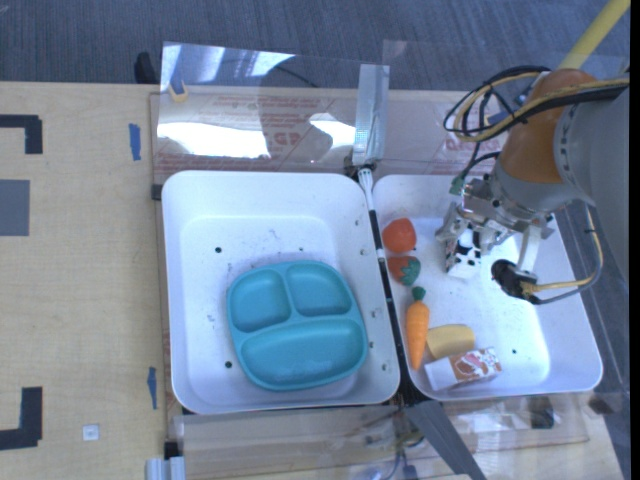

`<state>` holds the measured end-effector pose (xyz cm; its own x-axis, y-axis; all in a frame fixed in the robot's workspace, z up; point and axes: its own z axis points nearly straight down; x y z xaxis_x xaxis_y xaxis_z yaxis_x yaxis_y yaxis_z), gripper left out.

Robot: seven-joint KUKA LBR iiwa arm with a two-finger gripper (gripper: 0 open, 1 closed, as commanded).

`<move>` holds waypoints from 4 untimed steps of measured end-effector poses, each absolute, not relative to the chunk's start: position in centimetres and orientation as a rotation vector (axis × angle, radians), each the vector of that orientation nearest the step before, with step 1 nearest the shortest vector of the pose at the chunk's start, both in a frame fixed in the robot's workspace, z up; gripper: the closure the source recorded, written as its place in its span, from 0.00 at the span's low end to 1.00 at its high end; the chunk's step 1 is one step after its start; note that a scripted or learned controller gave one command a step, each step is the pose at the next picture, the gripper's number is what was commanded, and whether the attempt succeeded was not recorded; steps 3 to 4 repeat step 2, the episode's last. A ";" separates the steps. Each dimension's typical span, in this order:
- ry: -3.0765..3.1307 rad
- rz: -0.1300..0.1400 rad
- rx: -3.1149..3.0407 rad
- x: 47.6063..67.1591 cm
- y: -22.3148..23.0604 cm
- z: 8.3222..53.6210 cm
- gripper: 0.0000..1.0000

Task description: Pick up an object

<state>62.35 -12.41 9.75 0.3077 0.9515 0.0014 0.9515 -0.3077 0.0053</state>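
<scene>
Two white bins sit edge to edge. The left bin [190, 218] holds a blue divided tray [295, 323]. In the right bin [570, 353], toward twelve o'clock, the gripper [468, 250] grasps a black-and-white toy [462, 258]; tomato [399, 234], carrot [416, 332] and carton [465, 367] crowd nine to six o'clock.

Arm [570, 138] runs off the right edge, its wrist covers part of the right bin [575, 363], and the black-and-white object [462, 257] beneath is too small to identify.
</scene>
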 end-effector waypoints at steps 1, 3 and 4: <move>2.115 0.006 2.318 64.8 -7.7 18.7 1.00; 1.994 0.006 2.421 62.6 -6.8 25.1 1.00; 1.994 0.006 2.421 62.6 -6.8 25.1 1.00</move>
